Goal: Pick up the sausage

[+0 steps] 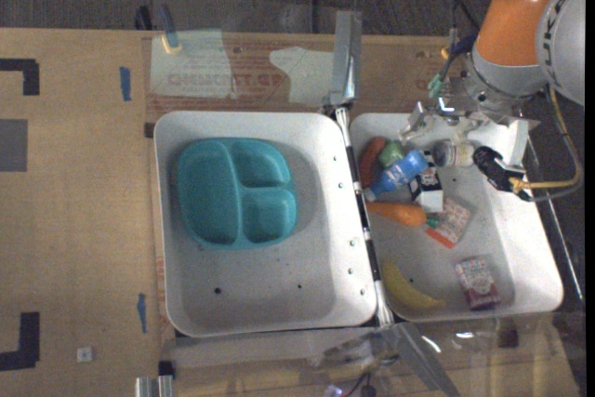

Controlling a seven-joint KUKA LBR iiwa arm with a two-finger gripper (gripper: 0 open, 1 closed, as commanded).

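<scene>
The sausage [370, 161] is seen lying ungrasped at the far left of the right bin [535, 270], while the gripper [444, 130] is poised just right of it, so the lift is judged undone.

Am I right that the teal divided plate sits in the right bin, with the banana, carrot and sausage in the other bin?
Not quite. The camera view shows the teal divided plate in the left bin. The banana, carrot and sausage lie in the right bin.
</scene>
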